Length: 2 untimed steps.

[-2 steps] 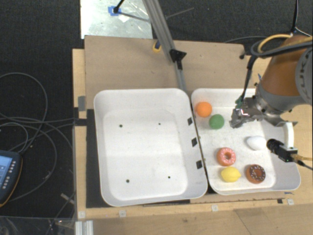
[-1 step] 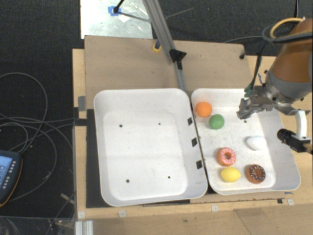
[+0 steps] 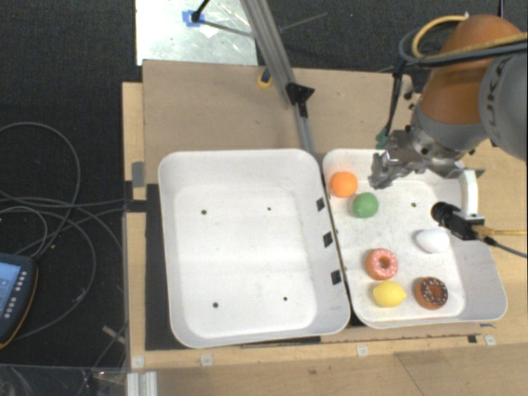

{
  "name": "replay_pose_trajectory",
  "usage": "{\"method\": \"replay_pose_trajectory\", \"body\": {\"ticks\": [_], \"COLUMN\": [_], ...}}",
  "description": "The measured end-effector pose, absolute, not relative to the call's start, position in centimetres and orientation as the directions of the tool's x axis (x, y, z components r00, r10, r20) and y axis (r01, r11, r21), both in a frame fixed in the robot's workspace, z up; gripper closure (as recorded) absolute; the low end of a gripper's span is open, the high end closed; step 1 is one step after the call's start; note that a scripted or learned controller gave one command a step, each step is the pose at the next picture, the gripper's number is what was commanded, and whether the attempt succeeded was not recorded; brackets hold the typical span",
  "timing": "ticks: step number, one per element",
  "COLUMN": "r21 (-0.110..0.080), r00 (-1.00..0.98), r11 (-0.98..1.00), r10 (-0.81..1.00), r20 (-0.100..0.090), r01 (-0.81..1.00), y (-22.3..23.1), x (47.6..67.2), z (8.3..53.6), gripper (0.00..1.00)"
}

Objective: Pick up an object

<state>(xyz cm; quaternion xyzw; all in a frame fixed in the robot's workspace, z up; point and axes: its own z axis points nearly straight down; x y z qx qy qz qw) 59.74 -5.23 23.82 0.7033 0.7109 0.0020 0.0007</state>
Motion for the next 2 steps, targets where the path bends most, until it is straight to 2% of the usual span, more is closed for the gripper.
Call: {"method": "replay_pose_trajectory", "body": {"ticks": [1,2], "r21": [0.003,0.004], "r00": [-0.011,-0.012], "r11": [0.011,0.012], "r10": [1.0,1.0], "r20": [0.002,0.003], "r01": [1.0,1.0], "y": [0.5,6.6], "x": [61.3,62.4], "z": [22.8,23.7], "gripper": [1.0,1.0]}}
